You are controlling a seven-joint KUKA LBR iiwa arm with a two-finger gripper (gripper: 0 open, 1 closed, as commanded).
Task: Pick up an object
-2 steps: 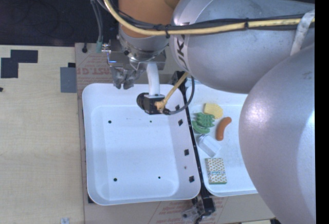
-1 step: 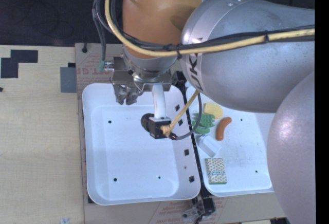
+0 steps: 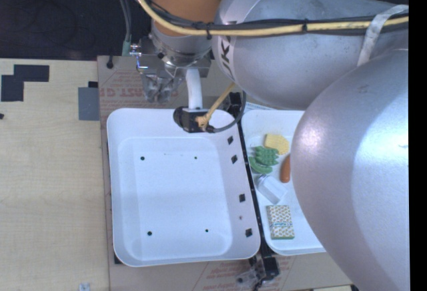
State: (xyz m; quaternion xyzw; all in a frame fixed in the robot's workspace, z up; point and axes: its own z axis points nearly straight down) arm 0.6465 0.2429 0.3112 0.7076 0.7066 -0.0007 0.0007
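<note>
My gripper (image 3: pixel 162 85) hangs below the orange band of the arm, over the bench just beyond the far rim of the left bin (image 3: pixel 112 183). Nothing shows in its grasp. The objects lie in the right bin (image 3: pixel 293 251), well to the right of the gripper: a yellow piece (image 3: pixel 277 143), a green toy (image 3: pixel 263 159), an orange piece (image 3: pixel 286 168), a small white item (image 3: pixel 271 190) and a green-patterned box (image 3: pixel 281 221). The arm's grey body covers most of the right bin.
A white tube (image 3: pixel 194 91) and a black cable loop (image 3: pixel 192 117) hang from the wrist over the left bin's far edge. A black divider strip (image 3: pixel 241 179) runs between the bins. Pale wooden bench (image 3: pixel 47 183) lies to the left.
</note>
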